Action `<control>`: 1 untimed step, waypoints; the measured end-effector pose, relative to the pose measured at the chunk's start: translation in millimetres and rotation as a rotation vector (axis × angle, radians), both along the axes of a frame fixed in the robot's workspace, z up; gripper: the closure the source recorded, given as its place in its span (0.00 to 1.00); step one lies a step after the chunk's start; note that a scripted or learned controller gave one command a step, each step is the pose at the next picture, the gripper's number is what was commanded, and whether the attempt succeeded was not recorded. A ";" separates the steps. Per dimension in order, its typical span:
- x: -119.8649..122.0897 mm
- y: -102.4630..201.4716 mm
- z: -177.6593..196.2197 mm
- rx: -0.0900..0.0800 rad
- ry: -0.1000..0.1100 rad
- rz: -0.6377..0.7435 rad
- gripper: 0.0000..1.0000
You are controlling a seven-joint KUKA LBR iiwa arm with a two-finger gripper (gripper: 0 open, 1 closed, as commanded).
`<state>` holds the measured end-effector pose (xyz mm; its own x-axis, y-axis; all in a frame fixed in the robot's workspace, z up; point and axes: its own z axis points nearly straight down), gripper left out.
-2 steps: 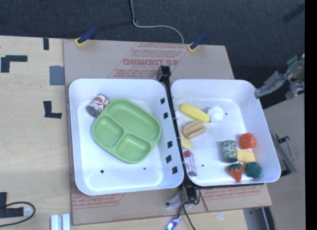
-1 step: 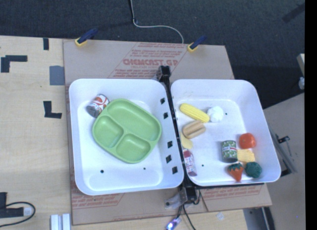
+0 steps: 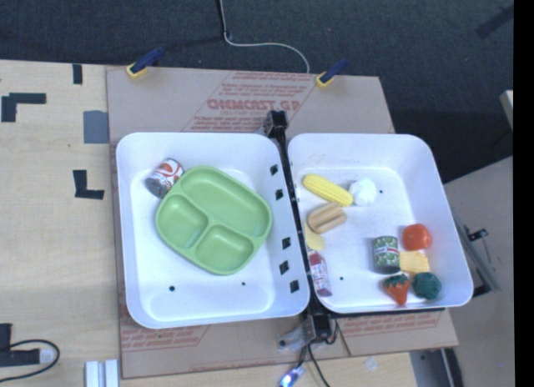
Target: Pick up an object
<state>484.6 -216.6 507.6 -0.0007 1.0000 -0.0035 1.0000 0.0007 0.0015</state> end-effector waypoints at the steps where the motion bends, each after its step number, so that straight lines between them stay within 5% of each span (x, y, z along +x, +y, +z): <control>1: -1.2 -6.9 -99.8 0.006 0.010 -0.002 1.00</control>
<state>483.4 -223.6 407.8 0.0009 1.0000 0.0023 1.0000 -0.0009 -0.0089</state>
